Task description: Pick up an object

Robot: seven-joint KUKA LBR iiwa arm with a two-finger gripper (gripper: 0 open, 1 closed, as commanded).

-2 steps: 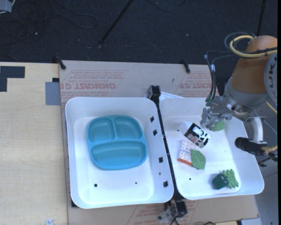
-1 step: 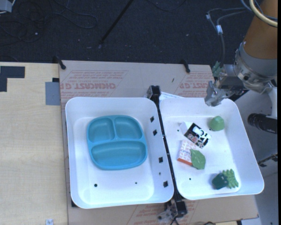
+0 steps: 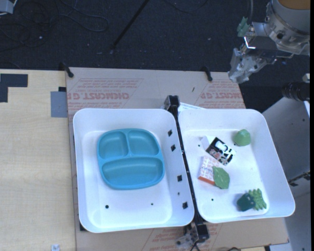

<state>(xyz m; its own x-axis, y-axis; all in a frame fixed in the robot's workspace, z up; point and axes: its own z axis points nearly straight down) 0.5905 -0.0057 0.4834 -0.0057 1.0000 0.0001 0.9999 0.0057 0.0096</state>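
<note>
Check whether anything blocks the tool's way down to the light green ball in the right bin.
Nothing visible does. The tool hangs above and beyond the right bin, and the light green ball lies uncovered near the bin's far side, apart from the other items.

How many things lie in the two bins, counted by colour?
Blue: 1, the divided plate in the left bin.
Green: 3, a round piece, a leaf-like piece, a dark bushy piece.
Black and white: 1, a small packet.
Orange and white: 1, a card.
Total: 6

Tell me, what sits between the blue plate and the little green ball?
In the camera view, the bins' black divider and a black-and-white packet lie between the plate and the ball.
</note>
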